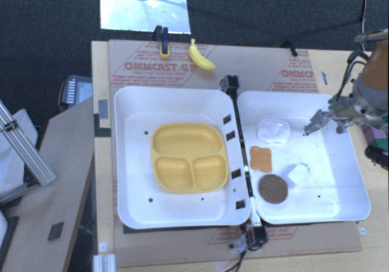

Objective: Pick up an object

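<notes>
The right bin (346, 161) holds a white crumpled object (273, 130), an orange flat piece (261, 158), a brown round disc (273, 188) and a small white cylinder (297, 173). My gripper (327, 125) hangs over the bin's upper right part, to the right of the white crumpled object and apart from it. Its fingers (314, 124) are spread open, and nothing shows between them. The grey arm comes in from the right edge.
The left bin (130, 143) carries a yellow divided tray (187, 156). A toy banana (200, 57) and a yellow clamp (164, 43) lie on the cardboard behind the bins. A black divider strip (239, 143) runs between the bins.
</notes>
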